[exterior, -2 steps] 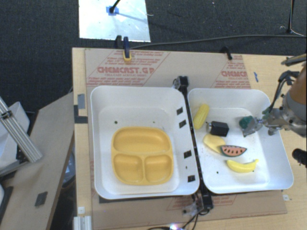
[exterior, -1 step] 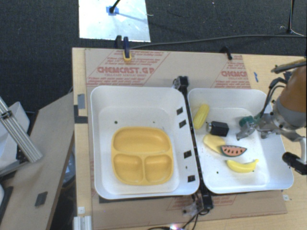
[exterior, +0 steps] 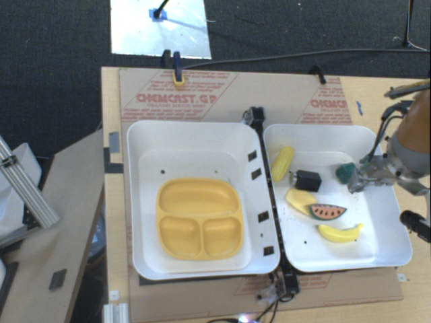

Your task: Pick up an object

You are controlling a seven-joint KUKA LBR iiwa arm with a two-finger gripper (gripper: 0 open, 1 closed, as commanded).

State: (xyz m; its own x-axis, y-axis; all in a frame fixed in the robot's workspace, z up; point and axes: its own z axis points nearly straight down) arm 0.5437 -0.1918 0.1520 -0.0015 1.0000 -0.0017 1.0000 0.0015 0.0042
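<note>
Camera view puts your hand (exterior: 357, 182) low in the right bin (exterior: 387, 251), beside the green toy (exterior: 345, 172); whether it's wide or narrow, you cannot tell. Centre over that toy before closing. The bin's right wall is close, so lift straight up; open floor lies past the banana (exterior: 340, 233).

Probably a robotics lab: clamped bench (exterior: 222, 99), two white bins (exterior: 202, 136), toy food, trailing cables (exterior: 283, 58).
</note>
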